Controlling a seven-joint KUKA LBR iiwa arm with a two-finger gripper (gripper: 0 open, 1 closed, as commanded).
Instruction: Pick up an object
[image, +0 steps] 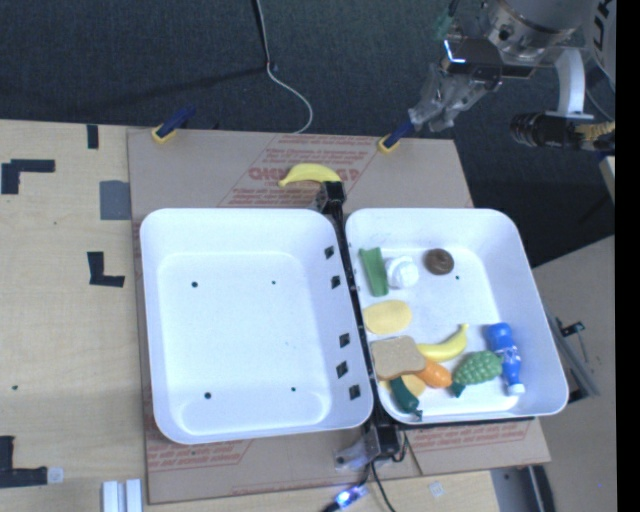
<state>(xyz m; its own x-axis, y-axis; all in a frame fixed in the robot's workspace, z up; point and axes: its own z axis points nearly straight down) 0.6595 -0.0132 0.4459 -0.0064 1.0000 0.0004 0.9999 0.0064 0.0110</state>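
Robotics lab: taped bench (60, 300), bins (240, 420).

Even overhead light leaves both white bins (240, 225) bright, nearly washed out, with soft shadows along their inner walls. The gripper (443, 108) at top appears slightly blurred; overall detail is coarse.

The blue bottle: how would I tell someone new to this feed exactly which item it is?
Start at the right-hand white bin, the one holding the items, and go to its near right corner. The blue bottle lies there along the right wall, just right of the bumpy green piece and the banana. It is the bin's one bright blue thing, with a white end.
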